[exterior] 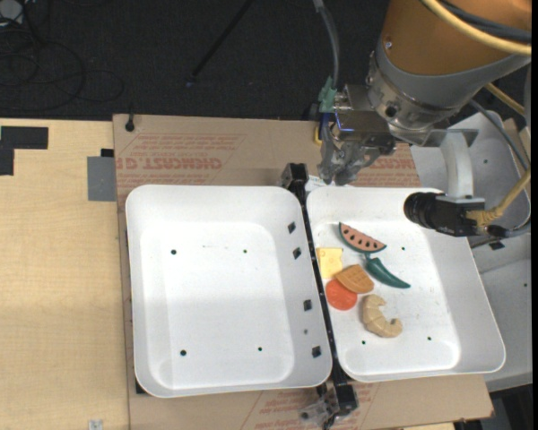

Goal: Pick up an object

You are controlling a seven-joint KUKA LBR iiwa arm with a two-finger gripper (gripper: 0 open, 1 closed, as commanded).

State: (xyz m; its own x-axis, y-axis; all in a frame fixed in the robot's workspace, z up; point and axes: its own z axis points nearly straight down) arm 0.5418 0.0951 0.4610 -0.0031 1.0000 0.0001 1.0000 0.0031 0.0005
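Gripper [341, 170] hangs over the right bin's [466, 352] far left corner, finger state impossible to tell; toy foods cluster near its left edge.

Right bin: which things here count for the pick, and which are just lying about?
For the pick: watermelon slice, green pepper, cheese, bread, tomato, croissant, gripper.

Lying about: left bin, cardboard, black cables.

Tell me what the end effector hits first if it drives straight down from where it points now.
Probably the right bin near its back rim, with no toy under the end effector; the watermelon slice lies nearer the camera. Depth is uncertain.
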